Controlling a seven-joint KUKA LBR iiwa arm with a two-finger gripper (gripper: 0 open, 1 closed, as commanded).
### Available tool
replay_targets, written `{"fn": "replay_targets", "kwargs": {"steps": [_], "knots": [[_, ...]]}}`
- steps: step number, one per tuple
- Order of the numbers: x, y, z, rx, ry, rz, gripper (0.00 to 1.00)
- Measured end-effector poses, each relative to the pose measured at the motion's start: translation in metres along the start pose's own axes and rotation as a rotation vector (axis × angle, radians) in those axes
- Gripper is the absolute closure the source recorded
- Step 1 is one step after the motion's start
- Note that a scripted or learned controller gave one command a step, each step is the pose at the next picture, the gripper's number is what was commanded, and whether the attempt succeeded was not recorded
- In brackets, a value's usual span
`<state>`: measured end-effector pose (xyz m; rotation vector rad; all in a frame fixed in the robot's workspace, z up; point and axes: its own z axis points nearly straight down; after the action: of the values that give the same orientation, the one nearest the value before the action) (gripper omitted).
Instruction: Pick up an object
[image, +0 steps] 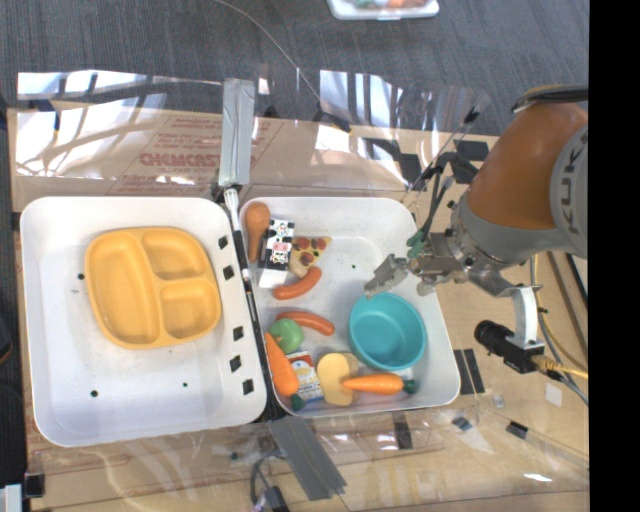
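**A:** Where are the things it could pick up?

**B:** All in the right bin (425, 225). A teal bowl (387, 333) sits toward its right side, open side up. Just near of it lies a carrot (374, 383), end to end left-right, touching a pale yellow piece (335, 370). A second carrot (281, 366) lies along the bin's left wall, with a small carton (306, 378) beside it.

**A:** And further back?

**B:** A green round piece (287, 333) with a sausage (308, 322) against it, another sausage (298, 284) farther off, then a black-and-white carton (277, 248), a pizza slice (309, 251) and a brown piece (257, 217) at the far left corner.

**A:** The gripper?

**B:** The gripper (400, 275) hangs over the right bin, just far of the teal bowl's rim. Its fingers stand spread apart with nothing between them. I cannot tell whether it touches the bowl.

**A:** The arm?

**B:** It comes in from the right, the orange band (520, 170) above the grey wrist, over the bin's right edge.

**A:** The other side?

**B:** The left bin (60, 400) bears a yellow divided plate (152, 285) lying flat, toward its far half. The two bins touch along the middle.
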<state>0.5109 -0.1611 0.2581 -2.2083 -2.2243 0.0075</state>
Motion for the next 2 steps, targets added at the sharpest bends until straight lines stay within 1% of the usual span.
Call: {"fn": "replay_targets", "kwargs": {"steps": [1,2], "knots": [[0.003,0.019,0.117,0.007,0.002,0.03,0.0],[-0.01,0.026,0.165,-0.012,-0.003,0.023,0.0]]}}
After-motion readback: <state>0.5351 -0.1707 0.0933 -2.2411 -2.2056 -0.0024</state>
